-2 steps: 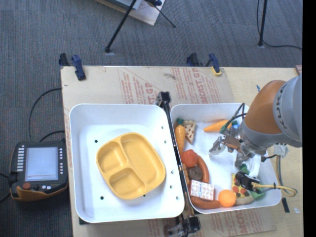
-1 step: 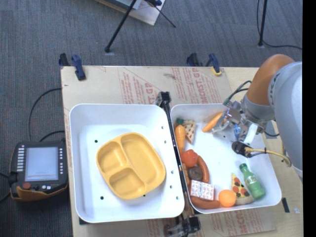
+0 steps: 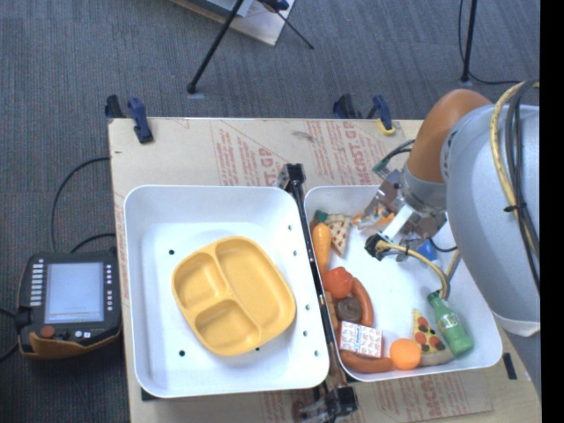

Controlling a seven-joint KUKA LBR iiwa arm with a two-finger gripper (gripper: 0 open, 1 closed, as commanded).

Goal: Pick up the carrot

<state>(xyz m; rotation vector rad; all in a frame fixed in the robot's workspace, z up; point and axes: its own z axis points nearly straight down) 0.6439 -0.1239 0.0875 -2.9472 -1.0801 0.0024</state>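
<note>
The carrot [image 3: 322,245] is a long orange piece lying against the left wall of the right bin [image 3: 480,302], near its far end. My gripper [image 3: 374,221] hangs over the far middle of that bin, a short way to the right of the carrot and apart from it. A tan, waffle-like piece [image 3: 340,231] lies between the carrot and the gripper. I see nothing between the gripper's tips.
The right bin also holds a red pepper [image 3: 337,281], a sausage [image 3: 362,303], a red-and-white packet [image 3: 359,338], an orange ball [image 3: 405,353], a pizza slice [image 3: 428,334] and a green bottle [image 3: 450,323]. A yellow divided plate [image 3: 233,295] lies in the left bin [image 3: 150,236].
</note>
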